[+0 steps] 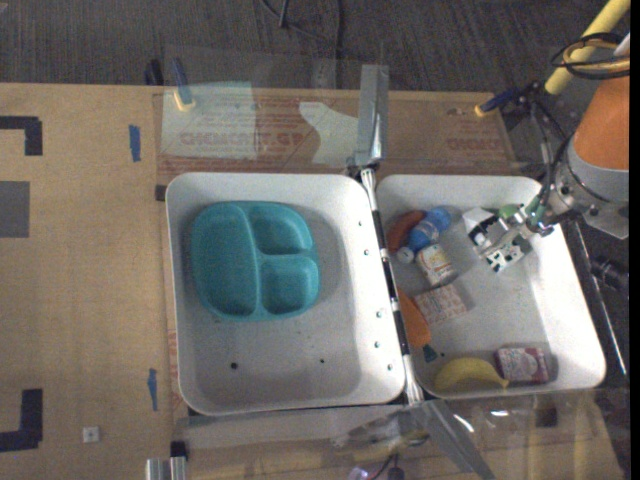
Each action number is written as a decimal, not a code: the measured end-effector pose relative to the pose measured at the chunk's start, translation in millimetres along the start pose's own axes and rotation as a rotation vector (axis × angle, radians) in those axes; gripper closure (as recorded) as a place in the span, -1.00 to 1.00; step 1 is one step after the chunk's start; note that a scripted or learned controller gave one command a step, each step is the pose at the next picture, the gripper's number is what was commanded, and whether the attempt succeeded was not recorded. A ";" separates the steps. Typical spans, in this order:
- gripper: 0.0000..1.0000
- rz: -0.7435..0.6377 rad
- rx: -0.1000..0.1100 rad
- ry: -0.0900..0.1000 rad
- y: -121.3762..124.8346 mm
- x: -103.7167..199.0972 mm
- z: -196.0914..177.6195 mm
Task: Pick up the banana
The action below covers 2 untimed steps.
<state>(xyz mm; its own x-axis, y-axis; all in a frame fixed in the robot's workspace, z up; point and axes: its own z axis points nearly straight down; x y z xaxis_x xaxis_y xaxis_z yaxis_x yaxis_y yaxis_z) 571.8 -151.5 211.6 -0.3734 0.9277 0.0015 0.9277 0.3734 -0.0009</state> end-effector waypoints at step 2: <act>-1.00 -0.094 0.001 0.001 -14.3 55.3 35.7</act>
<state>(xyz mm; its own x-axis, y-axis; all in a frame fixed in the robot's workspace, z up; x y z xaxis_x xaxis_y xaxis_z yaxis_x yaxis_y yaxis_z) 537.8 -105.5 176.0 -0.4589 0.8885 0.0022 0.8885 0.4589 -0.0014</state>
